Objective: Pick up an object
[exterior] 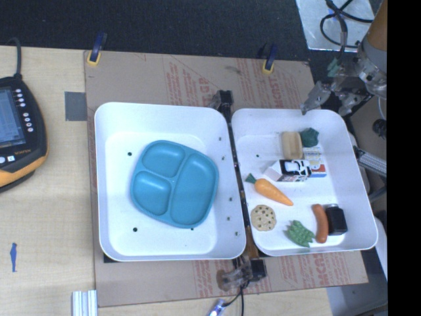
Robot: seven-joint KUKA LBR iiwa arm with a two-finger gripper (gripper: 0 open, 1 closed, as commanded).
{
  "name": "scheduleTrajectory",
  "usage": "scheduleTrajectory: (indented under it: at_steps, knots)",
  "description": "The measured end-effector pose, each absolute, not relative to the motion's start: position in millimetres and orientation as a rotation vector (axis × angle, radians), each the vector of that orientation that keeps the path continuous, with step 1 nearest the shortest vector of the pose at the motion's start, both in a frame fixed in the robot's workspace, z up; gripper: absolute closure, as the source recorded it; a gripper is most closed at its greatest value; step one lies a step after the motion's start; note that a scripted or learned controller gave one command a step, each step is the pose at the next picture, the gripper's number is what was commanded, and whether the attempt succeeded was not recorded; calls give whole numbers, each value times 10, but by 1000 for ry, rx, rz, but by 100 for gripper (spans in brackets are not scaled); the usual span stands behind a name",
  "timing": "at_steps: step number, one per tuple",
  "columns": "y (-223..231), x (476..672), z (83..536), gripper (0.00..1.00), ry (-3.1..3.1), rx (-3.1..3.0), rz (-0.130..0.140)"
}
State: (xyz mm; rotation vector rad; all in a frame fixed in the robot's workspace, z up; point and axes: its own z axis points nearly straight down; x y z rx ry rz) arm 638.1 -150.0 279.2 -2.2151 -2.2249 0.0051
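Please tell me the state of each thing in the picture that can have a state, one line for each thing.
Gripper: above the right bin's far edge, holding nothing.
Blue plate: lying flat in the left bin, nothing on it.
Carrot: lying in the right bin.
Cookie: lying flat in the right bin.
Sausage: lying beside a black block.
Pendant: screen lit.

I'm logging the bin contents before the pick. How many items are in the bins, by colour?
Blue: 1, the divided plate
Orange: 1, the carrot
Green: 2, the leafy piece and the dark green piece
Tan: 2, the cookie and the bread piece
Red: 1, the sausage
Black: 1, the block
Mixed print: 1, the carton
Total: 9
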Motion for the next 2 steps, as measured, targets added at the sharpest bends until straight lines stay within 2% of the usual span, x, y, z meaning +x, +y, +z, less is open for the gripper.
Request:
scheduleTrajectory:
  at_steps: [1,2]
  knots:
    - [-1367,6295,1417,0,-2223,-2212,9]
    - [-1684,6398,944,0,-2222,-2216,10]
